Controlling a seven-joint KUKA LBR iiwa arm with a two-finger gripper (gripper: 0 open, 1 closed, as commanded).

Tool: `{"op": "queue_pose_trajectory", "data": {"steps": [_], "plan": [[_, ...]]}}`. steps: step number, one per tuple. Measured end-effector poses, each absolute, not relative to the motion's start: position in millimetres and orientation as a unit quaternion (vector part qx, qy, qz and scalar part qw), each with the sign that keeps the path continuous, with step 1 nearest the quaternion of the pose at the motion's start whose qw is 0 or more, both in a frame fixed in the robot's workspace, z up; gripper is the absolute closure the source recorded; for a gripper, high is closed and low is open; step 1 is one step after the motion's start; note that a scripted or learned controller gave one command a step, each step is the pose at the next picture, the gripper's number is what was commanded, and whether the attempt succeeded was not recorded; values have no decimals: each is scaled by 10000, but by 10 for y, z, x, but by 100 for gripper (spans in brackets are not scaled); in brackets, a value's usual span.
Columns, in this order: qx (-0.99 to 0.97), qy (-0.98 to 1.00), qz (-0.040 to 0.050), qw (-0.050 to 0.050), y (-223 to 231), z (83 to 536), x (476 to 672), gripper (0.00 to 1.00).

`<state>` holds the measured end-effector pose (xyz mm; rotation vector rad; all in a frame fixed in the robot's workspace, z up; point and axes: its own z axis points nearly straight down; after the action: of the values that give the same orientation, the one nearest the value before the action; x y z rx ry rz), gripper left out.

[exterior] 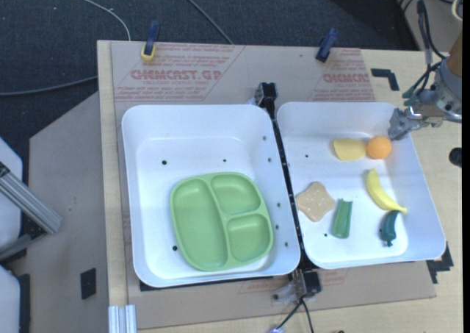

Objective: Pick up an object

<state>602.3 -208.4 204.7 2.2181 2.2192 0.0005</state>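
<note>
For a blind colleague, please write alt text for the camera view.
A robot gripper hovers at the far right edge of the right white bin, near an orange ball and a pale yellow piece. The bin also holds a banana, a toast slice and two green items. The left bin holds a green divided plate.

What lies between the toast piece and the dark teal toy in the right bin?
In the camera view, the green pepper-like piece lies between the toast piece and the dark teal toy, on the right bin's white floor, apart from both.
</note>
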Motion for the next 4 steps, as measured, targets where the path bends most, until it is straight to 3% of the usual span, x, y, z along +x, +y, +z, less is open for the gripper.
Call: {"op": "queue_pose_trajectory", "data": {"steps": [1,2,4], "plan": [[7070,7072,12,37,-2108,2482,6059,100],[7051,7091,2,-18,-1549,2500,6036,100],[7052,7090,-8,-29,-511,2402,5801,100]]}}
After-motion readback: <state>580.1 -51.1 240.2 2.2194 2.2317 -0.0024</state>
